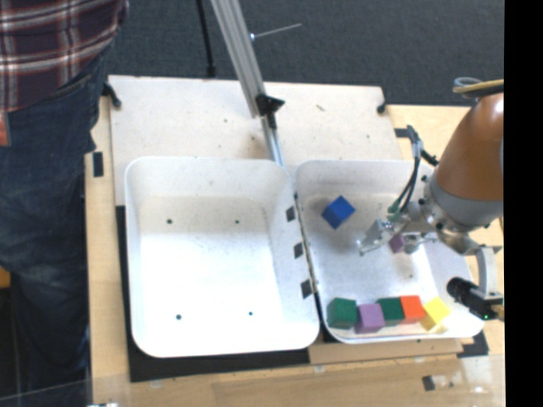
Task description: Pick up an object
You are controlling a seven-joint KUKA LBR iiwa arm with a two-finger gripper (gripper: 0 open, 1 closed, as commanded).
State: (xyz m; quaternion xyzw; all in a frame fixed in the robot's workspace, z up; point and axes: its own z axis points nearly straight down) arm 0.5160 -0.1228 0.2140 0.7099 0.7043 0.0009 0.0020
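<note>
Right bin (339,172): landmark for all items. Gripper (383,237) hangs over its middle, reaching in from the bin's right side; the fingers close on a small purple block (395,243). Blue cube (338,212) lies in the bin's upper left part, apart from the gripper. Along the bin's near wall, a touching row: green cube (343,313), purple cube (371,317), second green cube (391,309), orange cube (411,308), yellow cube (434,313). Left bin (136,227) sits beside it on the tabletop (187,108).
</note>
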